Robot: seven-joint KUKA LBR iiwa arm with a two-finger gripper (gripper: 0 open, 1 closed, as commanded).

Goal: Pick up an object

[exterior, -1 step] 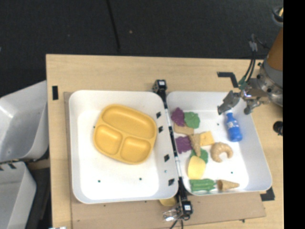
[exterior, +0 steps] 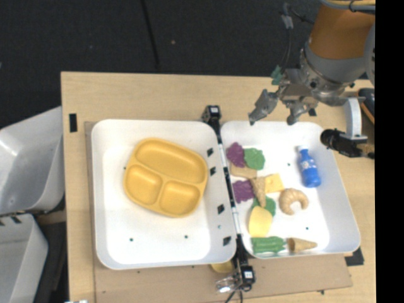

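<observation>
Blue bottle point(exterior: 308, 167) lies in the right bin point(exterior: 338, 197), near my gripper point(exterior: 276, 112), jaws wide and empty. I fear it rolls away, being round.

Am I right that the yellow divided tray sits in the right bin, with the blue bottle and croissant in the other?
Not quite. The camera view shows the yellow divided tray in the left bin; the blue bottle and croissant lie in the right bin.
</observation>
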